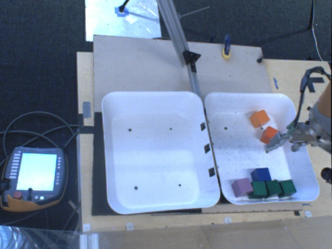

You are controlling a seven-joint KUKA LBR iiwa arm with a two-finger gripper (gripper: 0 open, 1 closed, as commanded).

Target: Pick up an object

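Low over the right-hand bin (244,95), pincer (273,145) tip just beside the lower orange block (268,134), at its near, lower edge. Cannot tell how wide the pincer stands: too small and blurred against the white floor. Nothing visibly held in it.

Likely target: that lower orange block, lying tilted in the upper right part of the bin, close to a second orange block (259,119) just above it and to its left. Well apart, along the bin's near wall: a blue block (261,174), a purple block (241,187) and a row of green blocks (272,189).

Risks from here, as judgement only:
- Off-centre approach: tip beside the block rather than over it, so likely to shove it aside, not straddle it.
- Tilted faces: poor grip, with a chance of squeezing the block out sideways.
- Crowding: a pushed block could knock into its orange neighbour and move both.
- Descent too deep: scraping or pressing on the bin floor.
- Closing short: coming up with nothing.
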